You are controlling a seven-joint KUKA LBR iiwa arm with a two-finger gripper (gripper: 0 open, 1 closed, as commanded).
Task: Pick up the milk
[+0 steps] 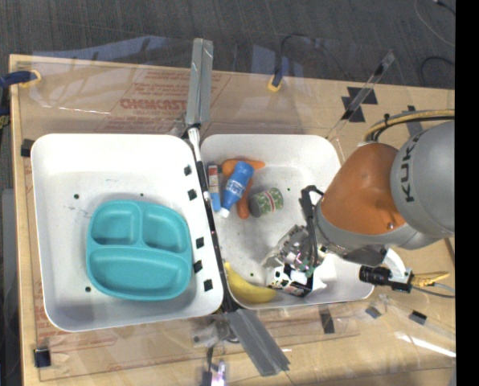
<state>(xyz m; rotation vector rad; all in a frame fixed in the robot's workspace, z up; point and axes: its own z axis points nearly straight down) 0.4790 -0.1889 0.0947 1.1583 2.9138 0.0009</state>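
The grey arm (420, 187) with its orange band (360, 195) reaches in from the right and bends down over the near part of the right bin (324, 147). Its hand (297, 256) hangs low over that bin's near edge, among dark cables and metal parts. Whether the hand is clenched or released cannot be told from this view.

Directly under and just near of the hand lies a white item with black markings, which appears to be the milk (304, 282). It sits against the bin's near wall, towards the middle of it. The hand overlaps it in the view, but whether they touch cannot be told, and the milk cannot be seen held in the hand.

Just left of the milk a banana (247, 288) lies along the near wall, its end close to the milk. Farther back in the same bin are a blue bottle (236, 182), an orange carrot (243, 207) partly under it, a thin white tube (214, 185) by the left wall, and a green can (265, 201) lying on its side to the right of them.

The left bin (55, 215) holds a teal divided plate (139, 249), lying flat near its centre. Both bins rest side by side on the table (103, 95).
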